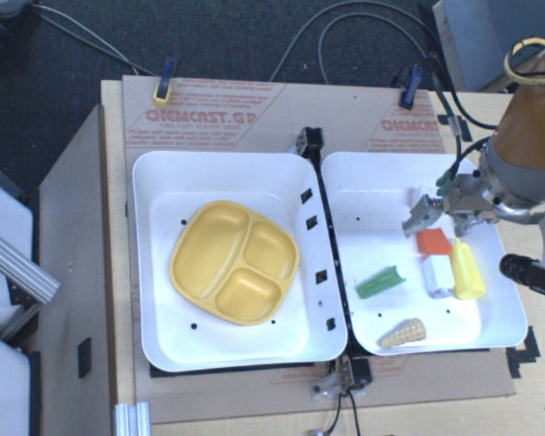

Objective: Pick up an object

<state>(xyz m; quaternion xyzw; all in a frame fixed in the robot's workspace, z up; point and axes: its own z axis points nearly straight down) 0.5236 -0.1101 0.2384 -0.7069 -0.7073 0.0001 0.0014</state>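
My gripper [442,220] hovers over the upper right part of the right bin [368,184], open, with its fingers spread. An orange-red block [433,241] lies just below it, and nothing sits between the fingers. Right below the block are a white block [439,277] and a yellow banana-shaped piece [467,271], side by side. A green pod-like piece [380,282] lies nearer the bin's middle. Close to the front rim rests a tan cone-shaped piece [402,333].
The left bin [154,198] holds a yellow divided plate [234,262]. A black divider with clips [320,234] runs between the bins. Cables [363,25] loop behind the bench, and blue clamps [165,73] hold the cardboard at the back edge.
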